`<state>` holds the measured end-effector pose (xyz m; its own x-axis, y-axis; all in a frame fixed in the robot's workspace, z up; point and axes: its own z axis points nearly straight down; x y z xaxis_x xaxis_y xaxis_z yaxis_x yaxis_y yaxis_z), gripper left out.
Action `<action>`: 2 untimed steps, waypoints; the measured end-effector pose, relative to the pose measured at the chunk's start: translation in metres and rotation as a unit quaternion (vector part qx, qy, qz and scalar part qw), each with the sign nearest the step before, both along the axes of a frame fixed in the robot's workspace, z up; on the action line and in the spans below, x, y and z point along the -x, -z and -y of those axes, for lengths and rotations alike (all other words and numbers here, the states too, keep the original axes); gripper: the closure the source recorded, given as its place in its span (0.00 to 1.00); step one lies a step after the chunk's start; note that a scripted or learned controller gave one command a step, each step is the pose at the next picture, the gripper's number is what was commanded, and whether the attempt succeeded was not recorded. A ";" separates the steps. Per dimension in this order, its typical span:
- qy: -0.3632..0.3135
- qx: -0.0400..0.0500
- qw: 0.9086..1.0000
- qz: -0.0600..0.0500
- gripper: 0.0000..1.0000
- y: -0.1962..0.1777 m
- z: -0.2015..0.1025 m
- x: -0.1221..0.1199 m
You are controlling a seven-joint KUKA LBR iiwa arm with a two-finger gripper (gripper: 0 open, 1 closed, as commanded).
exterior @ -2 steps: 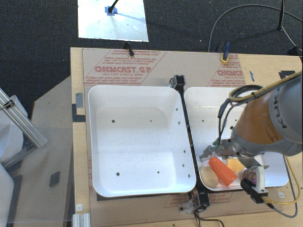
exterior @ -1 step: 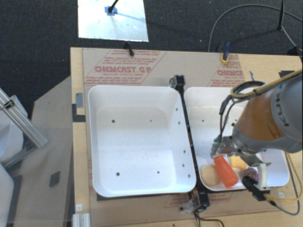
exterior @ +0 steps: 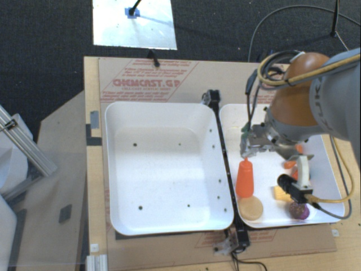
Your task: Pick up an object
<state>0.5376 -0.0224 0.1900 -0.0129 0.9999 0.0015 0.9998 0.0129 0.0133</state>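
The arm (exterior: 316,103) reaches in over the right bin (exterior: 234,122), one of two white bins set side by side on the tabletop (exterior: 93,89), and the claw (exterior: 247,149) hangs low at that bin's left side, close to the wall it shares with the left bin (exterior: 163,168). Directly below the claw's tip stands a tapered orange piece (exterior: 245,179), its narrow end toward the claw; the two look very near, but contact cannot be confirmed from this angle. Whether the claw is released or clenched cannot be told, and nothing is seen gripped. A tan disc (exterior: 251,208) lies just beside the orange piece's wide end, with a yellow block (exterior: 278,192) and a purple lump (exterior: 299,210) further right. Assessment: the step in hand is the approach, with the orange piece the likely target and no pick yet made. The next move calls for a straight descent centred on the narrow end and a firm closure before lifting. The bin wall close by on the left leaves little margin on that side.
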 end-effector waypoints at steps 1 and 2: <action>0.005 0.001 1.000 -0.006 0.00 0.005 0.005 0.004; 0.010 0.003 1.000 -0.005 0.00 -0.033 0.087 0.047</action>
